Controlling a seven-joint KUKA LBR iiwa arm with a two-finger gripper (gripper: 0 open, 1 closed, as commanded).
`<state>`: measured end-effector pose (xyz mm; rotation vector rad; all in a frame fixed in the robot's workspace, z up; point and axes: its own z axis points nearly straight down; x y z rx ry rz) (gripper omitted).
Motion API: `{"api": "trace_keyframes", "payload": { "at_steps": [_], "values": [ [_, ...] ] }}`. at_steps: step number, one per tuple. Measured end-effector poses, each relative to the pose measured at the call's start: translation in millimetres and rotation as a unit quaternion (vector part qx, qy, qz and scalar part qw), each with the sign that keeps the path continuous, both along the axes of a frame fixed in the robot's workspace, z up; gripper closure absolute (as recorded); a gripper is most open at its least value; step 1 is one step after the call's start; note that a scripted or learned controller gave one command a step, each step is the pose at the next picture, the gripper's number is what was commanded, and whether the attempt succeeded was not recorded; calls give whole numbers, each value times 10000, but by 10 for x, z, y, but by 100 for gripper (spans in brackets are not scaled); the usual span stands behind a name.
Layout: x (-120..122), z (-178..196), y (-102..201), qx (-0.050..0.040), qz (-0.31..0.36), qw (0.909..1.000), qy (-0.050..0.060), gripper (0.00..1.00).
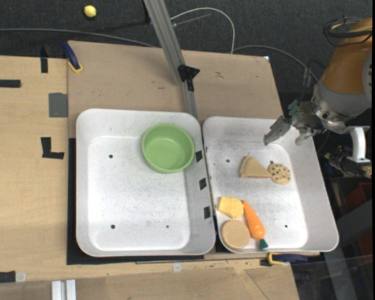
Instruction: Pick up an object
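Observation:
The right bin (306,186) holds a tan wedge (254,167), a spotted cookie (279,173), a yellow block (230,207), an orange carrot (254,220) and a tan round disc (235,234). A green bowl (168,147) sits in the left bin (100,192). My gripper (290,132) hovers over the right bin's far right part, above and right of the wedge and cookie. Its two grey fingers are spread apart with nothing between them.
A grey pole (169,36) slants down to the join between the bins. A small yellow ball (90,10) lies on the dark floor at the far left. Cables loop behind the bench. Black tape marks dot the wooden bench at left.

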<state>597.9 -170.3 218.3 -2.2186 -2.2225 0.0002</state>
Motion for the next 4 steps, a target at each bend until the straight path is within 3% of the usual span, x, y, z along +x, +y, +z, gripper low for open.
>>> {"api": "trace_keyframes", "payload": {
  "at_steps": [1, 2, 3, 4],
  "values": [
    [0, 0, 0, 0, 0, 10000, 0, 0],
    [-109, -574, 22, -2, -2, 10000, 31, 0],
    [-68, -1192, 43, -9, -1, 10000, -7, 0],
    [-22, -1231, 39, -28, 4, 10000, -71, 0]
  ]
}}
